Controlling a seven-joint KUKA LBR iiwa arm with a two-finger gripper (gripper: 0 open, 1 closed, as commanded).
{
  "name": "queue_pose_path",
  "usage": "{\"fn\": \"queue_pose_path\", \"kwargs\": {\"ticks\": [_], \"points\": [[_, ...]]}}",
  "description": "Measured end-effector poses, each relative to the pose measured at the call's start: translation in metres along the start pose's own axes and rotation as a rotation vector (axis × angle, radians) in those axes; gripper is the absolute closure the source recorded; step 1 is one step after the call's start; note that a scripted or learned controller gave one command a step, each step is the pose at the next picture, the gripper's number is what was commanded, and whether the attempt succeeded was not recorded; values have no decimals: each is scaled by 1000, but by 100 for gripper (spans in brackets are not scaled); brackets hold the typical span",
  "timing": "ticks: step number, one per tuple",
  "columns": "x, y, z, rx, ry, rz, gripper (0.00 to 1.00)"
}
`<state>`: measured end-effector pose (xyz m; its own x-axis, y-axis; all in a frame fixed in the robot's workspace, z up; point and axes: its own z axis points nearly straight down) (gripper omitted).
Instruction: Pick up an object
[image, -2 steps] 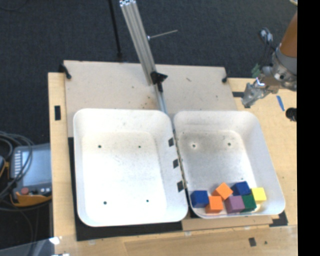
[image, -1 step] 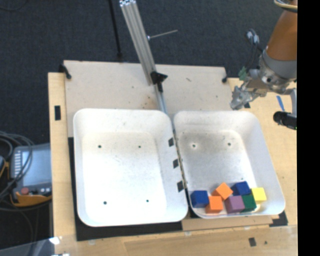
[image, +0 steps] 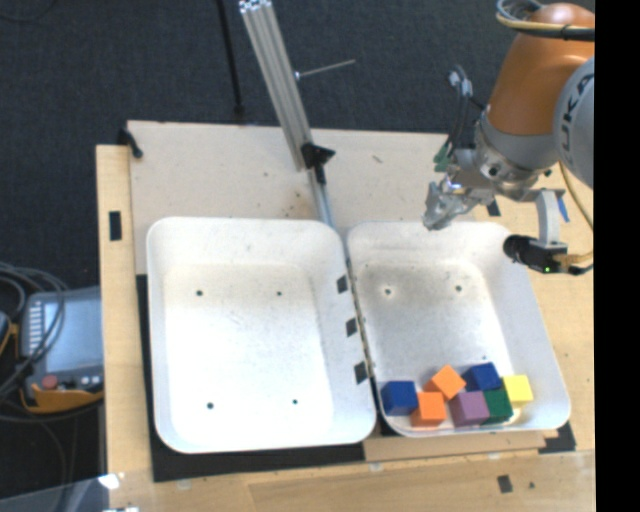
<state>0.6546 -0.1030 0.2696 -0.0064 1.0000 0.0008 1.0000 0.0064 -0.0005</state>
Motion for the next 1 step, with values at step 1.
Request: {"fn": "queue_pose_path", "kwargs": {"ticks": [1], "points": [[54, -7, -1, -1, 0, -1, 100]]}}
